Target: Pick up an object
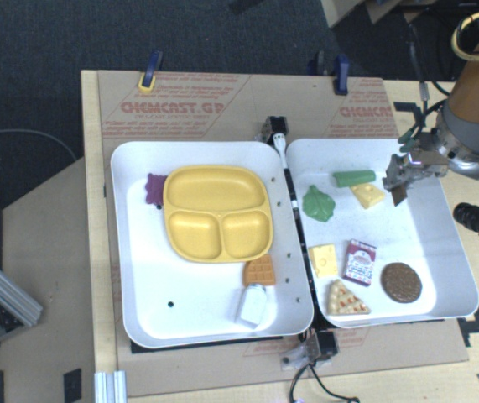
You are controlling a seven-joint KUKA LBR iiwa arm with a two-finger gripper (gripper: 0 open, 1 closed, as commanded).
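While the hand [400,177] is hovering just beside the yellow wedge [368,195], seemingly lining up a grab, its grip cannot be told.

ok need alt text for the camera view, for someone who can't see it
A grey arm's pincer hovers at the upper right of the right bin, near a yellow wedge and a green stick. That bin also holds a green leaf, a brown cookie and other toy foods. The left bin holds a yellow divided plate.
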